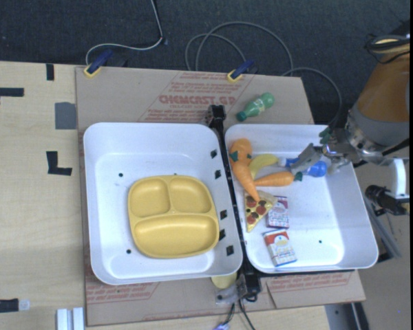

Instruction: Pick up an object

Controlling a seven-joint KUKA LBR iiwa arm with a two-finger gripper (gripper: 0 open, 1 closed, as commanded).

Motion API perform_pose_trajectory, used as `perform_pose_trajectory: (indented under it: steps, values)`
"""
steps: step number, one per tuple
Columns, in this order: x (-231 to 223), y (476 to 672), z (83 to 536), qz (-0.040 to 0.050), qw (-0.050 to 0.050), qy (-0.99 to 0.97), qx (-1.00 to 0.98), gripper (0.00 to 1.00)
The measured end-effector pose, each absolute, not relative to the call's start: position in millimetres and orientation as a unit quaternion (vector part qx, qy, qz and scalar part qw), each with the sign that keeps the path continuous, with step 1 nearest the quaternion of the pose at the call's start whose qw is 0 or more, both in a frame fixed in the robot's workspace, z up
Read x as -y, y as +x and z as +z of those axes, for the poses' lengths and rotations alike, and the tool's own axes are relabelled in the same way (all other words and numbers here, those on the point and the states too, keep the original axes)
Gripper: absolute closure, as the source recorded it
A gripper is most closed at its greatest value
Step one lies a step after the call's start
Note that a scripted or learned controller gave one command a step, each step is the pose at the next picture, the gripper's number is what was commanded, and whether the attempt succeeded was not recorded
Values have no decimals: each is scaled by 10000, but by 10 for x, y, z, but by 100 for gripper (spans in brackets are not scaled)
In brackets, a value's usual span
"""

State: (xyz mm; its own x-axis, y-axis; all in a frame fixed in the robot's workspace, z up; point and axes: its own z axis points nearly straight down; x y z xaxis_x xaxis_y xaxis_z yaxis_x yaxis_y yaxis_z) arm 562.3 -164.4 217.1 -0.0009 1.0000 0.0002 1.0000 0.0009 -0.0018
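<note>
My gripper [301, 168] reaches in from the right and hangs low over the upper middle of the right bin [344, 218]. A small blue object [319, 170] lies right beside it; whether it is gripped is unclear. Just left of the gripper lie an orange carrot [274, 179] and a yellow fruit [263, 161]. A longer carrot [242, 174] and an orange piece [240, 147] rest along the bin's left wall. Below them sit a pizza slice [257, 209] and two small printed cartons [278, 212] [281, 247].
A yellow divided plate [173, 216] sits in the left bin [100, 184]. A green bottle [256, 105] lies on the cardboard behind the right bin. Cables loop across the dark floor at the back. The arm's body fills the far right.
</note>
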Motion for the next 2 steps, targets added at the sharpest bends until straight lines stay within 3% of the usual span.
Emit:
perform_pose_trajectory:
  steps: [1,2]
  values:
    - [1409,5982,786,-1,-22,-7059,7083,0]
    - [1056,6527,866,182,67,-7046,7094,0]
